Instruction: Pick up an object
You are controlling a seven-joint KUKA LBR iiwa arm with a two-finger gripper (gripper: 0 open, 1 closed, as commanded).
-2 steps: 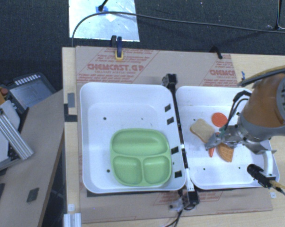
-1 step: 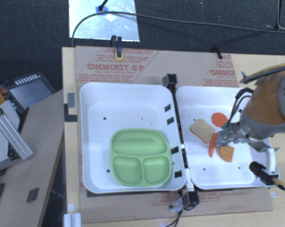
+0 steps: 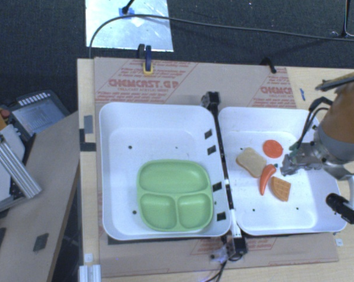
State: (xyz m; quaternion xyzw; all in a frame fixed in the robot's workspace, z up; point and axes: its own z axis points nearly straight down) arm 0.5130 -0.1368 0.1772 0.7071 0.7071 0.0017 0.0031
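From my seat, the left bin [image 3: 115, 157] carries a green divided plate [image 3: 174, 194], well away from the action. In the right bin [image 3: 300, 216] four toy foods cluster: a tan bread piece [image 3: 251, 161], an orange disc [image 3: 273, 148], a red chili pepper [image 3: 266, 180] and an orange wedge [image 3: 280, 188]. The pepper's long axis runs from upper right to lower left, its upper tip just left of my hand [image 3: 287, 164], which sits low over the bin. I cannot tell how wide the hand stands. I'd judge the pepper the nearest target.
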